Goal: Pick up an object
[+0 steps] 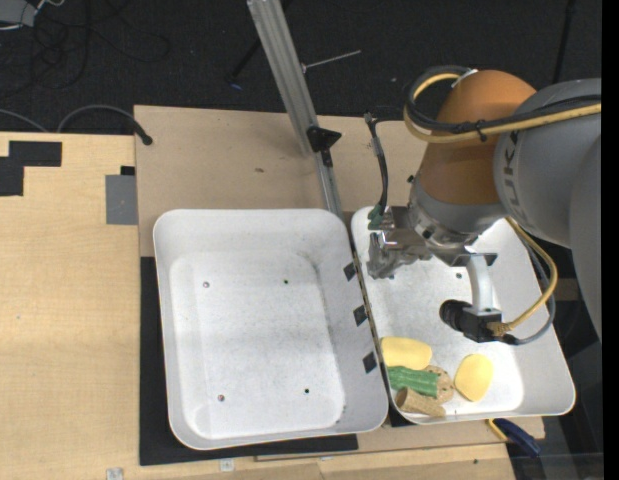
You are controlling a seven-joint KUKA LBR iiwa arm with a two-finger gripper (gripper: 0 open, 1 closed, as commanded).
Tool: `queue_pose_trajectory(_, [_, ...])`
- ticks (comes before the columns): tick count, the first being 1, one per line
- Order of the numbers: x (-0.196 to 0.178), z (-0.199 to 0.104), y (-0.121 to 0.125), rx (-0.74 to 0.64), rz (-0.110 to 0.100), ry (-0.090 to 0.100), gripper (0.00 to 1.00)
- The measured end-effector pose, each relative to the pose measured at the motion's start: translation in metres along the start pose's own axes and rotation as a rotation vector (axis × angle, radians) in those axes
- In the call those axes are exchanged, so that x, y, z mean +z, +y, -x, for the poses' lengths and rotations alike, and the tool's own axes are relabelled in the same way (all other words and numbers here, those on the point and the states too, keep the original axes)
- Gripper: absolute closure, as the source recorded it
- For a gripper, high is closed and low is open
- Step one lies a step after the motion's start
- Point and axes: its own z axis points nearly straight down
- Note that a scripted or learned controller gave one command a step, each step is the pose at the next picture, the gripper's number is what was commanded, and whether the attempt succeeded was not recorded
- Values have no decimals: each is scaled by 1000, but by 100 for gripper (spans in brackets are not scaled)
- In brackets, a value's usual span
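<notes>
My gripper [387,256] hangs over the far left part of the right bin [534,393], close to the divider between the bins. Its metal fingers point down at the bin floor and I see nothing between them. At the near end of the right bin lie a yellow oblong object [406,352], a green object [413,379], a tan brown piece [423,401] and a round yellow object [475,376]. These objects are well below the gripper in the view, apart from it.
The left bin [254,323] lies beside the right one, with black clips along the shared edge. A slanted metal rail [289,78] rises behind the bins. The arm's orange band [474,133] and grey body cover the right bin's far right side.
</notes>
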Motion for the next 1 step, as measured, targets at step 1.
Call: queue_pose_trajectory(1, [9, -50, 11, -1, 0, -1, 100])
